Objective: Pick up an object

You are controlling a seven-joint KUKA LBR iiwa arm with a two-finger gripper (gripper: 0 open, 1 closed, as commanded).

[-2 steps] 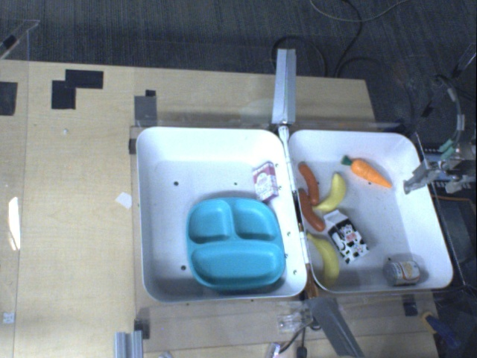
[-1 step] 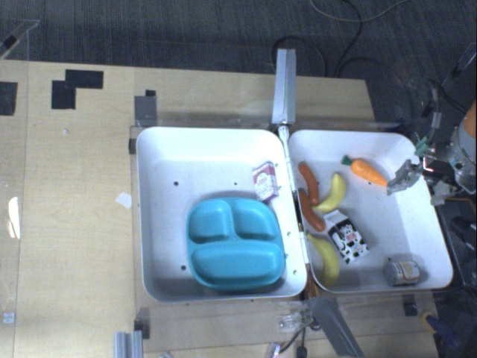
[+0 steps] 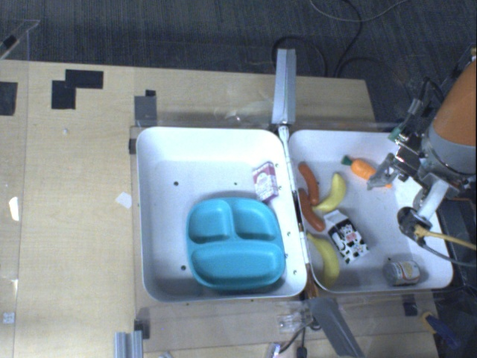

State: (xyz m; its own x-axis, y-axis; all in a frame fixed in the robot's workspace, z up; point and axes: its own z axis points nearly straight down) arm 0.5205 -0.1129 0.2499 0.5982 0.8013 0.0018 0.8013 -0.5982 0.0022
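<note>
Where smooth white plastic curves, the gripper [image 3: 384,176] hangs.

Even, bright overhead light, slightly soft picture.

The two white bins [image 3: 216,144] glow almost washed out, with faint grey shadows gathering along their inner walls and under the blue divided tray [image 3: 235,242]. A pale glare patch sits on the wooden bench [image 3: 67,222] at the left edge. The dark carpet [image 3: 186,13] looks grainy. The arm [image 3: 458,121] at the right is blurred.
</note>
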